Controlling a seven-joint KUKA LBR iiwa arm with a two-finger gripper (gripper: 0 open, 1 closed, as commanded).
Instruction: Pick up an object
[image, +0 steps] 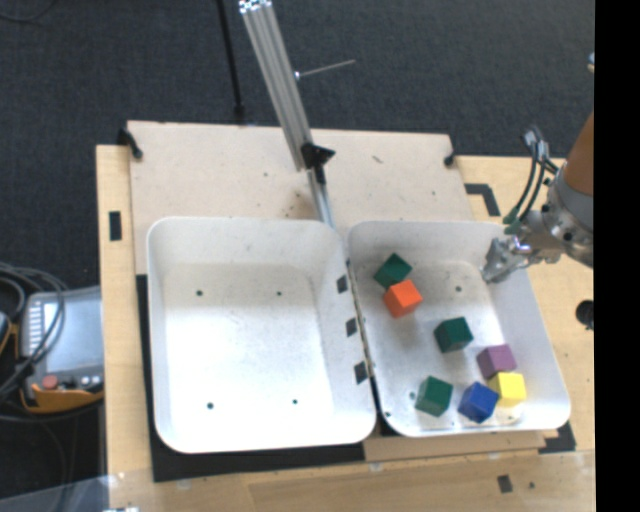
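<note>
The right bin (430, 238) holds several small cubes. A dark green cube (393, 270) sits toward the back with an orange cube (403, 297) touching its front side. Another green cube (453, 334) lies in the middle. Near the front right corner are a purple cube (496, 360), a yellow cube (510, 387), a blue cube (479, 401) and a third green cube (434, 395). My gripper (497, 263) hangs over the bin's back right rim, apart from every cube, with nothing seen in it.
The left bin (160, 300) stands beside the right one, their rims meeting at the middle. A slanted metal rail (285, 95) rises behind the bins. A handheld control unit (55, 345) with cables lies off the bench's left edge.
</note>
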